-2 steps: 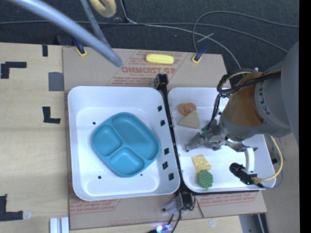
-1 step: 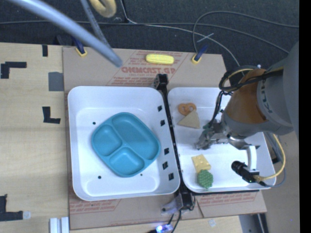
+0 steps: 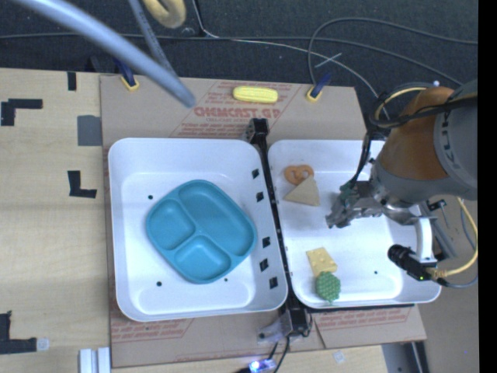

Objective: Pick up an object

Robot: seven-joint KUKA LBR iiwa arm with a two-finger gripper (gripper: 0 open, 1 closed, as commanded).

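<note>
From above, my arm [image 3: 423, 150] reaches in from the right over the right bin [image 3: 388, 286]. My gripper [image 3: 342, 214] hangs low over the bin's middle, with bare white floor beneath it. Whether it is spread or closed I cannot tell from this slant, and nothing shows in its grip.

The things I could pick up lie to its left in the same bin: a tan wedge [image 3: 304, 193] with a small orange pretzel [image 3: 297, 173] just behind it, near the divider, and closer to the front edge a yellow block [image 3: 320, 259] touching a green ball [image 3: 328, 287]. The left bin [image 3: 124, 208] holds a blue divided tray [image 3: 200, 230]. A yellow corn cob [image 3: 255, 95] rests on the cardboard [image 3: 225, 111] behind the bins.
</note>
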